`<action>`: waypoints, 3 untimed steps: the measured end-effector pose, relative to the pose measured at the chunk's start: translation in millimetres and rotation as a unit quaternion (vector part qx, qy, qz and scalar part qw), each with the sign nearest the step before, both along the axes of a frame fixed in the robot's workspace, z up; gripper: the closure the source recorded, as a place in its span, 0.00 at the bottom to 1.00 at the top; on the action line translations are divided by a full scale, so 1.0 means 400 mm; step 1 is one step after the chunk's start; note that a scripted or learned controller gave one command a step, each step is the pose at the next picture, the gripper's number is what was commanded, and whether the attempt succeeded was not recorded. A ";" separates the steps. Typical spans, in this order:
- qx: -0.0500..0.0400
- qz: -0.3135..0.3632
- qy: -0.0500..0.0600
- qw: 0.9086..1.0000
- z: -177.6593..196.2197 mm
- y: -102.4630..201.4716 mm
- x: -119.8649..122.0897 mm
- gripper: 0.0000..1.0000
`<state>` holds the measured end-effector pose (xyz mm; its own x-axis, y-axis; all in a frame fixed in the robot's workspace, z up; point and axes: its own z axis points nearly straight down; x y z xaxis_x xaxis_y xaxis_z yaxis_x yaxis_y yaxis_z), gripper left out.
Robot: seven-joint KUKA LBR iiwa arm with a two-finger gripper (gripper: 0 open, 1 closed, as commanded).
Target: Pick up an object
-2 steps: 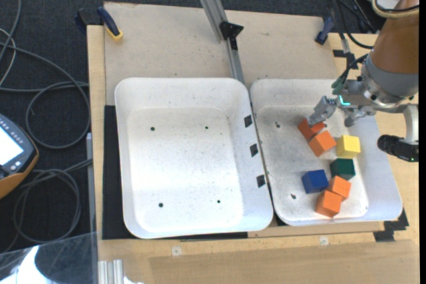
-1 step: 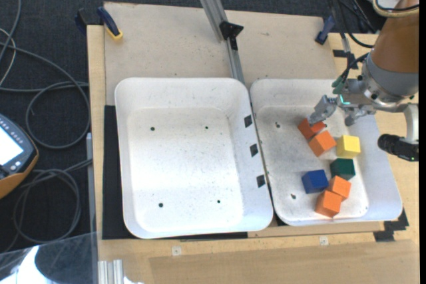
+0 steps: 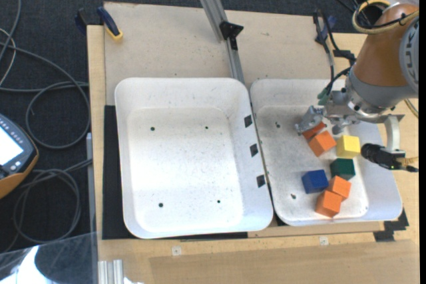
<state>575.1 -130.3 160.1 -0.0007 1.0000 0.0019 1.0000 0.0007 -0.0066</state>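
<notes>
Orange cube (image 3: pixel 322 142) in right bin (image 3: pixel 283 196), small, matte, just under gripper (image 3: pixel 313 124); finger state impossible to tell. Yellow cube (image 3: pixel 348 145) just beside, green cube (image 3: pixel 343 167), blue cube (image 3: pixel 315 181), two more orange cubes (image 3: pixel 333 196) crowded nearby.

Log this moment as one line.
gripper low in right bin | over orange block | grasp unconfirmed | other blocks loose
</notes>
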 end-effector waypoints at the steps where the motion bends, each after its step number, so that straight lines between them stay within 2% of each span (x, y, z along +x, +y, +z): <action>1: -0.003 0.000 -0.005 1.000 -0.099 0.006 0.016 0.00; 2: -0.005 -0.001 -0.011 1.000 -0.128 -0.004 0.030 0.00; 3: -0.005 0.000 -0.015 1.000 -0.093 -0.002 0.036 1.00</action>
